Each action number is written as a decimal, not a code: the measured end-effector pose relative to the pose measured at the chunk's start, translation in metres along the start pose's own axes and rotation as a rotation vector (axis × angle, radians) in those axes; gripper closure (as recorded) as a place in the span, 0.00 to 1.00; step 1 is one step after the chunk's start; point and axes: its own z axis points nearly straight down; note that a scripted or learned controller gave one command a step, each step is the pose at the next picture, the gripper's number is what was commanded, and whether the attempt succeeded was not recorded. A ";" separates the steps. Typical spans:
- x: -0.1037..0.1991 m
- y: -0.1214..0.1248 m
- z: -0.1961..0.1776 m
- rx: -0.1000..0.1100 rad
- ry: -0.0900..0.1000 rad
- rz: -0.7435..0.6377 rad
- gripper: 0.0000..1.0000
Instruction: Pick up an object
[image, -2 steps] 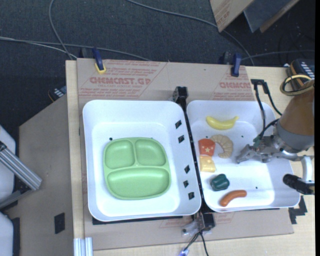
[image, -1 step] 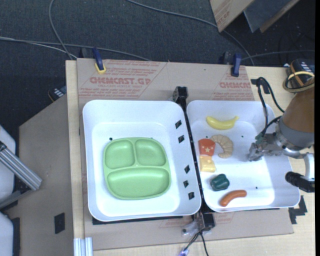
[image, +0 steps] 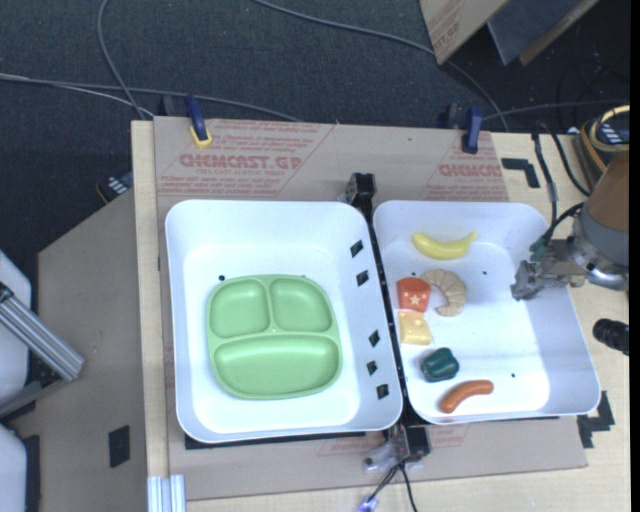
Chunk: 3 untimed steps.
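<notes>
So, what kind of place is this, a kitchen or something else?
Probably a robotics lab bench, not a kitchen. Two white bins sit on a clamped board, cables trail over the dark floor, and the food, such as the banana and croissant, looks like plastic toys.

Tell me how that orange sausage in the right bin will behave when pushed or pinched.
The sausage looks rounded and cylindrical, so it would probably roll sideways if nudged. Its glossy surface suggests smooth plastic, likely slippery under the pincer. It lies near the right bin's front wall, which may stop it.
</notes>
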 end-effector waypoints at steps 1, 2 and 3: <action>0.000 0.001 -0.044 0.000 0.000 0.001 1.00; -0.006 -0.004 -0.091 0.000 0.000 0.001 1.00; 0.042 0.006 -0.080 0.008 0.005 -0.003 1.00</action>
